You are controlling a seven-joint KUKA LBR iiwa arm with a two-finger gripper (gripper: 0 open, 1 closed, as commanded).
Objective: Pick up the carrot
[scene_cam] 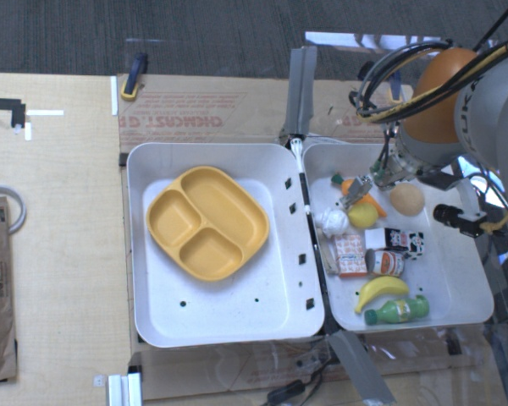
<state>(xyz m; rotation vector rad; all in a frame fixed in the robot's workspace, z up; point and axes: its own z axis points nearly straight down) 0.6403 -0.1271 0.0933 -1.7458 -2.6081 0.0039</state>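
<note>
Camera view: the grey arm reaches into the right bin, its gripper low over the carrot, which lies near the bin's far wall beside a yellow lemon. Whether the pincer is open or closed cannot be told. A banana and green bottle lie nearer. The left bin holds a yellow divided plate.

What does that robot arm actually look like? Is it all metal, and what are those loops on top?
The arm is smooth grey, with a rounded orange band above the wrist. Black and yellow cables loop over it. Its gripper is small, metallic grey, with black fittings nearby.
</note>
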